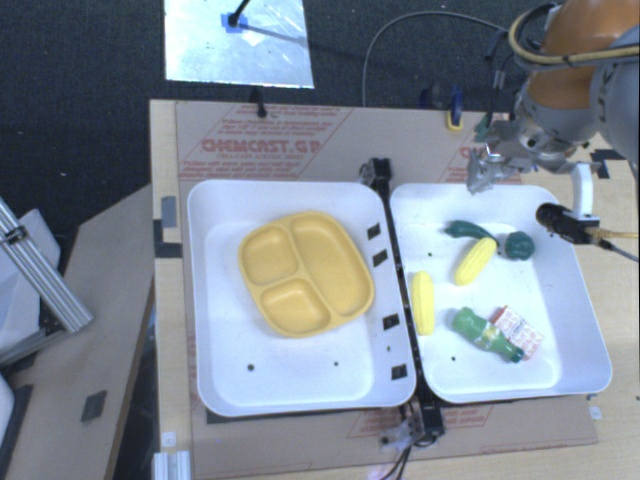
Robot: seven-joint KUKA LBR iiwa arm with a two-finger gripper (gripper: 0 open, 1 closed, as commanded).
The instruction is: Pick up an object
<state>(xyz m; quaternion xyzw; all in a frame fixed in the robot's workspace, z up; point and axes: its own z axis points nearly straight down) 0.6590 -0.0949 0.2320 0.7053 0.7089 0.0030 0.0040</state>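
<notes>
The gripper (487, 175) hangs over the far rim of the right bin (575, 363); whether its jaws are apart or together I cannot tell, and nothing shows between them. This looks like the approach step, nothing picked yet. Nearest below and toward the camera lie a dark green toy (468, 230) and a corn cob (475, 260), touching. Beyond them lie a second corn cob (423, 301) by the divider and a green bottle (486, 332). Bare floor around the bottle leaves room to descend.

We see yellow corn (475, 260), yellow banana (423, 302), green bottle (487, 333), dark green veggie (492, 238) lying in right bin (575, 363).
</notes>
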